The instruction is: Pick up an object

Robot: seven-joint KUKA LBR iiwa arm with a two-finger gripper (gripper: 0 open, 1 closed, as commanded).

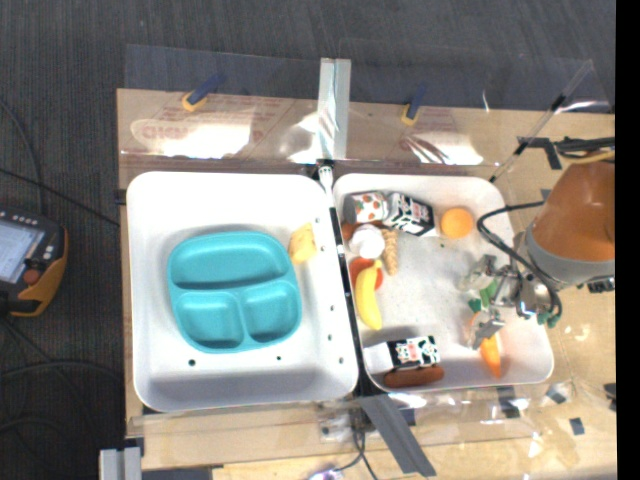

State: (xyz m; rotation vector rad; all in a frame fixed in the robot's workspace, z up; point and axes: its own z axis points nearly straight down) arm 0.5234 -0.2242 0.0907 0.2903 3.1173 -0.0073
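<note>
My gripper hangs low over the right bin, near its right wall, and its two fingers stand apart. A small green piece shows between them; whether it is touched I cannot tell. An orange carrot-like piece lies just in front of the lower finger. Farther back sits an orange ball. Along the bin's left side lie a yellow banana, a white and red piece and two cow-print cartons.
A brown sausage lies at the right bin's front wall. The left bin holds a teal divided plate and a small yellow piece by the divider. A handheld controller lies on the floor at far left.
</note>
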